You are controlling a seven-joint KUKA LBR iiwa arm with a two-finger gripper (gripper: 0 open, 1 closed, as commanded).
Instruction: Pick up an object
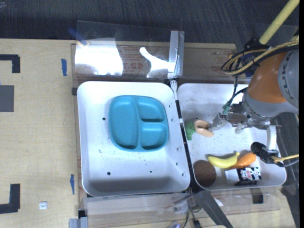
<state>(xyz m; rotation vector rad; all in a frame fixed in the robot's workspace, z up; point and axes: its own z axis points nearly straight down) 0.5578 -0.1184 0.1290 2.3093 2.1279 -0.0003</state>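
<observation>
Pale peach plastic toy (204, 128) with a green end lies in the right white bin (204, 95), just beside the tool (221, 121); whether its fingers are parted, I cannot tell.

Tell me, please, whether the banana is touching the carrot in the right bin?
Touching. In the camera view the banana lies with its right end against the carrot, no white bin floor showing between them where they meet.

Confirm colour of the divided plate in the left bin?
Blue divided plate, seen in the camera view.
</observation>
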